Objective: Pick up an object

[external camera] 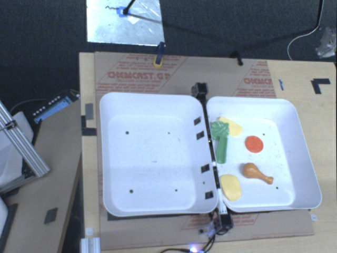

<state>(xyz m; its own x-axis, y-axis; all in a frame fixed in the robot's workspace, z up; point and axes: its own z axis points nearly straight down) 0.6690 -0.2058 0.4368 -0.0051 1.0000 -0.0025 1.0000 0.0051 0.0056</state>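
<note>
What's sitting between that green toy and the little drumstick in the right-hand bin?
Nothing: in the camera view, bare white bin floor separates the green toy from the toy drumstick. The red disc lies above that stretch.

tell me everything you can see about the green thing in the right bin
The green toy looks like smooth plastic: a wider, lobed head at its far end and a long straight stem running toward the camera. It lies flat on the floor of the right bin, close against the wall it shares with the left bin. Its head overlaps the pale yellow piece beside it. The red disc, the brown drumstick and the yellow oval lie apart from it.
</note>
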